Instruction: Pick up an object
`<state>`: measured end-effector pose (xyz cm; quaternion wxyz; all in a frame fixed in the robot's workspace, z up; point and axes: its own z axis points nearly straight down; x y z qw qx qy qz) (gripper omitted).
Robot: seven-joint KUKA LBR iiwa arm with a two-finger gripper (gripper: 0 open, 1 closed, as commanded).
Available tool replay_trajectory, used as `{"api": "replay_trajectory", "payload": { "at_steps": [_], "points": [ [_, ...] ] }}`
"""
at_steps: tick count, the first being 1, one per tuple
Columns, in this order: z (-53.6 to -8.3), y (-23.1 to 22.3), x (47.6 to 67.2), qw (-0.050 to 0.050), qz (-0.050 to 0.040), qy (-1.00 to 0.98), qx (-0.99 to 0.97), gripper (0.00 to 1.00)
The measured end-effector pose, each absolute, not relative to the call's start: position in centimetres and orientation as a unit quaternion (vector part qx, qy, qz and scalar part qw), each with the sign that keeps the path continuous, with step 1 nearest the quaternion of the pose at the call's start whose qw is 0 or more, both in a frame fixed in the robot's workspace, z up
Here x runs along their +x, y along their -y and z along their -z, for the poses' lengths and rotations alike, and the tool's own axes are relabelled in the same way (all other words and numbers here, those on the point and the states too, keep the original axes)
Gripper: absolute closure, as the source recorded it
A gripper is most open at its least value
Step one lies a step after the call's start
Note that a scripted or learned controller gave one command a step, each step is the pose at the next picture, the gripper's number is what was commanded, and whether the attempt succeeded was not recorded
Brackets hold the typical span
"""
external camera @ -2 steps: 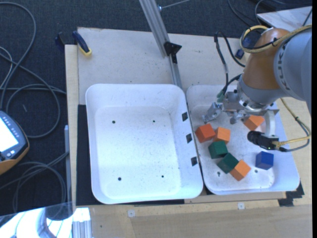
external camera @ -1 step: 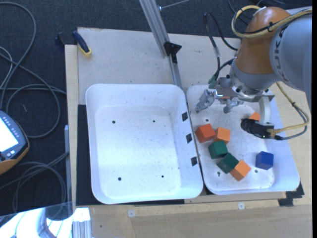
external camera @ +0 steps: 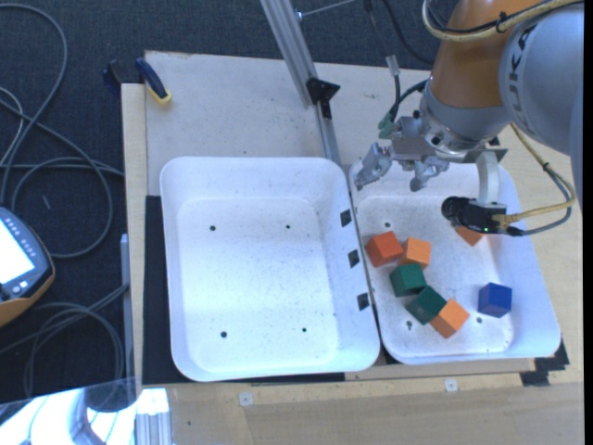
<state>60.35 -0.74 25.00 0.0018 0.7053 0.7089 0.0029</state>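
The pale surface (external camera: 232, 100) carries two white bins (external camera: 259, 267) above dark carpet strewn with cables. The pincer (external camera: 398, 170) hangs spread wide over the right bin's (external camera: 528, 295) far edge, holding nothing.

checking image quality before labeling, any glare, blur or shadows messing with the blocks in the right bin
Camera view: even, soft lighting; the blocks, such as the blue block and the green blocks, look sharp with faint shadows. The right bin shows no strong glare. The gripper looks slightly soft. A bright blown-out patch sits at the bottom-left corner.
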Motion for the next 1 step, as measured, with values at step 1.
{"api": "replay_trajectory", "payload": {
  "at_steps": [1],
  "points": [
    [-19.65, -3.83, 65.19, 0.0, -0.0002, -0.709, 0.705, 0.0]
  ]
}}
